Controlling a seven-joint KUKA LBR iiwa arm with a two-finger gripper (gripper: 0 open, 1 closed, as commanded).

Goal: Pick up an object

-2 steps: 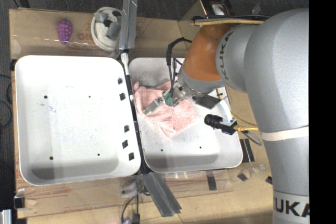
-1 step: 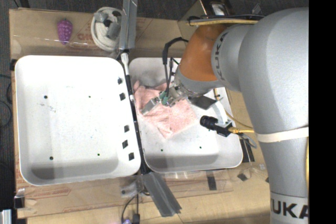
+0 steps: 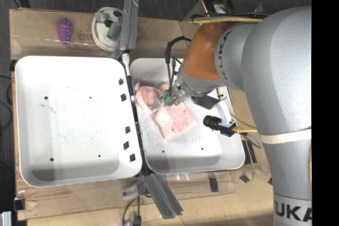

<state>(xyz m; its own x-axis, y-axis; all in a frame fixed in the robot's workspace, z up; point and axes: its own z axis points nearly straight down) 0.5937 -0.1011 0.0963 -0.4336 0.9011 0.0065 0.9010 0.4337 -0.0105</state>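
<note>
The pink cloth [image 3: 172,119] lies crumpled right of centre, in the right bin [image 3: 183,164]; it looks soft, light and limp, best pinched at a raised fold. The gripper [image 3: 168,98] sits at its upper edge; its grip cannot be told.

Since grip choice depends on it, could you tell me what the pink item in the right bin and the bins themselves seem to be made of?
Pink item: apparently soft cloth or foam, matte, with rumpled, uneven edges; which one is unclear. Right bin and left bin: probably rigid white plastic, smooth, with rounded moulded rims and a slight sheen.
</note>
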